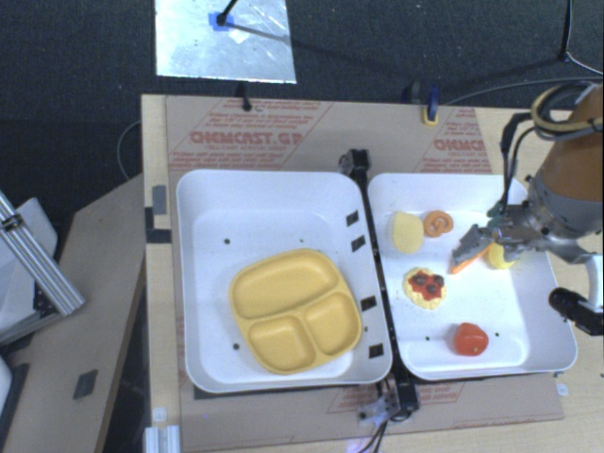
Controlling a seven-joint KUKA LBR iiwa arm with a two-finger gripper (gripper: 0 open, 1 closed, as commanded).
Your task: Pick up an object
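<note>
Right bin (pixel 528 347): end effector (pixel 472 249) touching an orange piece (pixel 464 263)

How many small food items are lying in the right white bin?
6, perhaps more hidden under the gripper: pale yellow piece, orange spiral round, orange stick and yellow lump by the gripper, red-topped yellow disc centrally, red tomato-like ball at the front.

In the right bin (pixel 538 347) lie five small things: a pale yellow piece (pixel 408 232) near the far left; an orange spiral (pixel 438 223) just beside it; a yellow disc with red topping (pixel 426 287) at mid-bin; a red tomato-like lump (pixel 471 339) nearest; an orange stick (pixel 469 260) slanted rightward.
</note>
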